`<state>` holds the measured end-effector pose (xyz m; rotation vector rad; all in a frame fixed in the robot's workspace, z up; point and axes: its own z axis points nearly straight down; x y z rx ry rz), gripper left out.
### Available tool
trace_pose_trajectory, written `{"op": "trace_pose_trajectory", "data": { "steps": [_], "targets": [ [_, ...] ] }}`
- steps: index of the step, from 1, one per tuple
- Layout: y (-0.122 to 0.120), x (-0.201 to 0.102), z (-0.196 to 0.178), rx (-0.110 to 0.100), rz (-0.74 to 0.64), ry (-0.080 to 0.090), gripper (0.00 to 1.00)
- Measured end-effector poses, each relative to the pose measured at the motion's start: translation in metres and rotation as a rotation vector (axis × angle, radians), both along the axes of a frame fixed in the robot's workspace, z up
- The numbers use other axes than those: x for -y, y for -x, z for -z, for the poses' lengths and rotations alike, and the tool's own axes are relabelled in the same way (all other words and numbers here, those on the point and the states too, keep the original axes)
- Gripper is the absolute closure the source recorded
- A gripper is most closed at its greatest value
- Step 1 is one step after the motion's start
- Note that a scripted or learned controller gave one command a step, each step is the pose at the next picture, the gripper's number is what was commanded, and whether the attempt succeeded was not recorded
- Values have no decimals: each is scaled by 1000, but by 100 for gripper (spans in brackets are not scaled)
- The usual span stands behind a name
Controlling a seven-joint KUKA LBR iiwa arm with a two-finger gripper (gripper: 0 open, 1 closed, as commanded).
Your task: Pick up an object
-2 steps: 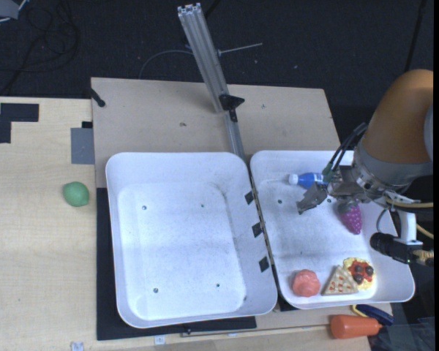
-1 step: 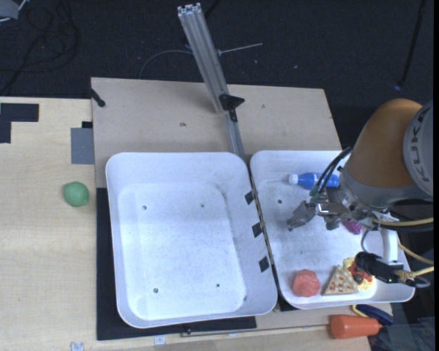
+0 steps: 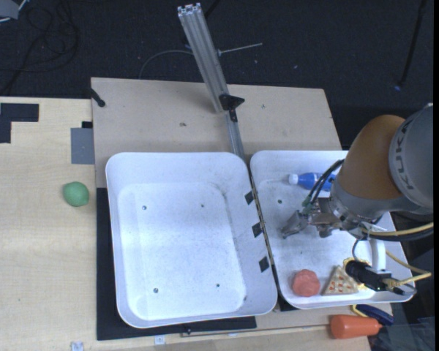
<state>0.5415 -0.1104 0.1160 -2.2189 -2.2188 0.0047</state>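
My gripper (image 3: pixel 294 227) hangs low over the middle of the right bin (image 3: pixel 272 196), pointing left toward the divider. Nothing shows in its grasp. A red rounded lump (image 3: pixel 305 282) lies near the bin's front edge, below the gripper and apart from it. Just right of the lump rests a pizza-slice toy (image 3: pixel 340 281). At the bin's back a blue and white bottle (image 3: pixel 306 180) lies on its side, partly hidden behind the arm.
The left bin (image 3: pixel 117 174) sits beside the right one. A green ball (image 3: pixel 76 194) rests on the bench at far left. An orange object (image 3: pixel 355 326) lies outside the front of the right bin. A metal rail (image 3: pixel 208 61) rises behind the bins.
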Motion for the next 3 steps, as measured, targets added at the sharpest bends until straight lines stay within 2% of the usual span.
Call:
{"op": "trace_pose_trajectory", "data": {
  "steps": [1,3],
  "targets": [
    [-1,1,-12,4,2,0,100],
    [-19,5,-125,9,1,1,100]
  ]
}}
